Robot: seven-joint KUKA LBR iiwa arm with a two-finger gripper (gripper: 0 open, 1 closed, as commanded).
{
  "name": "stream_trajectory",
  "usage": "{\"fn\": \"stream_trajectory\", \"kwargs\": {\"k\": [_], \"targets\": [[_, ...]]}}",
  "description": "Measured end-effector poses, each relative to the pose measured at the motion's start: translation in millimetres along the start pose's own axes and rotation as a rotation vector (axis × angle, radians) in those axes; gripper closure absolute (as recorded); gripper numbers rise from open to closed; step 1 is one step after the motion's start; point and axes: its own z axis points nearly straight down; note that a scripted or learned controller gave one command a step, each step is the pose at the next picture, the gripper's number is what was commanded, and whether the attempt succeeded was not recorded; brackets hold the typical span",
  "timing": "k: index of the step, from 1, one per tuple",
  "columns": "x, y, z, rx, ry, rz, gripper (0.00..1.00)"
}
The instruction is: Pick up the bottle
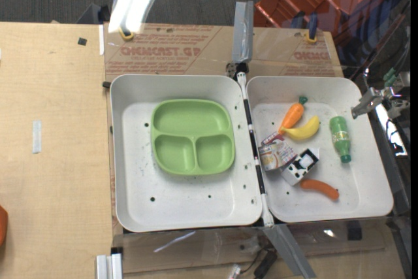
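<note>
The green bottle (339,136) lies on its side in the right bin (366,202), near that bin's right wall, with its cap towards the front. A grey part of my gripper (369,101) pokes in at the view's right edge, just above the bin's right rim. It sits up and to the right of the bottle, apart from it and holding nothing that I can see.
Left of the bottle in the right bin lie a banana (303,130), a carrot (292,115), a snack packet (276,152), a black-and-white box (300,166) and a red sausage (319,188). The left bin (130,160) holds a green divided plate (193,136).
</note>
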Motion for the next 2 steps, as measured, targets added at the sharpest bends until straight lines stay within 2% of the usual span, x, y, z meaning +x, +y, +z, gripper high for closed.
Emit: {"fn": "stream_trajectory", "kwargs": {"k": [1,2], "targets": [[-0.1,-30.1,151.2,0.004,0.009,-0.021,0.00],[-2.1,-29.5,141.9,0.001,0.004,-0.019,1.00]]}}
